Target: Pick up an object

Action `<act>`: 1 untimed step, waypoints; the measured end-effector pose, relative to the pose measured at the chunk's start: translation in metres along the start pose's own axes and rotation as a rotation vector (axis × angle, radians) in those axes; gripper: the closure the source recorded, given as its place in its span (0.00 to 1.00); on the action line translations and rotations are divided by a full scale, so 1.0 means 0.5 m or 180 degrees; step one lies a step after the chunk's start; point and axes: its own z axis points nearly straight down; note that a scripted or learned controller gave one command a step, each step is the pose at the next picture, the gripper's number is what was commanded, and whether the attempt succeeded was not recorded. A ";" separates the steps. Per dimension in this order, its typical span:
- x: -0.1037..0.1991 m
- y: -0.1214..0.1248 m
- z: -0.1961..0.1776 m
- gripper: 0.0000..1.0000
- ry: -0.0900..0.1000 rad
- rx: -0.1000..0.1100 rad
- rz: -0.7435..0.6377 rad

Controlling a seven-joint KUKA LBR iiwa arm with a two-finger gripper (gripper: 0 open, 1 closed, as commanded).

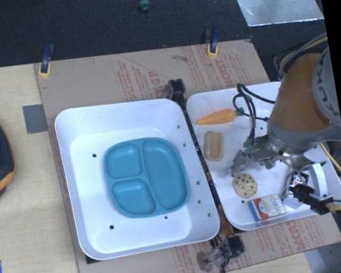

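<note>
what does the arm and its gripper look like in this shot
The arm is bulky and rounded, grey with a broad orange band above the wrist. Black cables loop off its left side. The gripper is a small dark grey metal assembly with thin fingers, seen over the right bin.

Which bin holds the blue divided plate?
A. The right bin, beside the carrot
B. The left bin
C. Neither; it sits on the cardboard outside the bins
B. The blue divided plate lies in the middle of the left bin, while the carrot and cookie lie in the right bin.
</note>
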 end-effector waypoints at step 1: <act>0.008 -0.046 0.064 0.00 0.0025 0.0012 0.0023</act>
